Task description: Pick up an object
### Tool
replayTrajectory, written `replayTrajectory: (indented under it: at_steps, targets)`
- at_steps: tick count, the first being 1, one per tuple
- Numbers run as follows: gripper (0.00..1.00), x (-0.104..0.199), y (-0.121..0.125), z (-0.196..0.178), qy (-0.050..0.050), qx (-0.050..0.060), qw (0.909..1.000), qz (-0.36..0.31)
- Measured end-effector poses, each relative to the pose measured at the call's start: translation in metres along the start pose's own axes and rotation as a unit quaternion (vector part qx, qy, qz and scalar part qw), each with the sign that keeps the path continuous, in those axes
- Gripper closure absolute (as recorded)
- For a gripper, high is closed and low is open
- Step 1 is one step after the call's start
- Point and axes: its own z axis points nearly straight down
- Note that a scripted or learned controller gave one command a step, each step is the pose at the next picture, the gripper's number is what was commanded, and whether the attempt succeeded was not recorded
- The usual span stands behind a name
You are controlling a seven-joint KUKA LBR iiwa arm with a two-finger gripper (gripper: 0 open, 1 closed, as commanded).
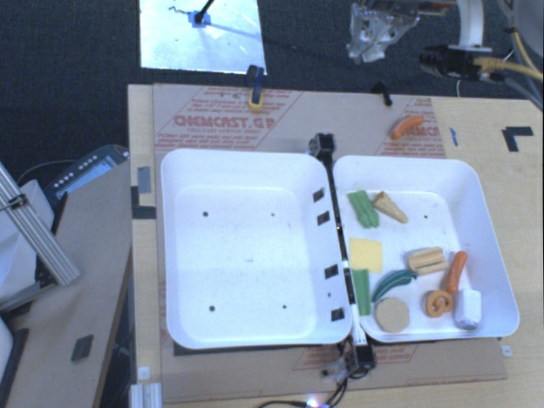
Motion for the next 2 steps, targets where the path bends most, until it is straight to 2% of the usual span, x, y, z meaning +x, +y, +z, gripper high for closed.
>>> replayTrajectory:
  at_steps: [1, 2]
  targets:
    - [1.00, 0.044, 0.000, -0.055, 0.000, 0.000, 1.0000, 0.000]
    - [1.00, 0.076, -0.001, -0.051, 0.000, 0.002, 1.0000, 0.001]
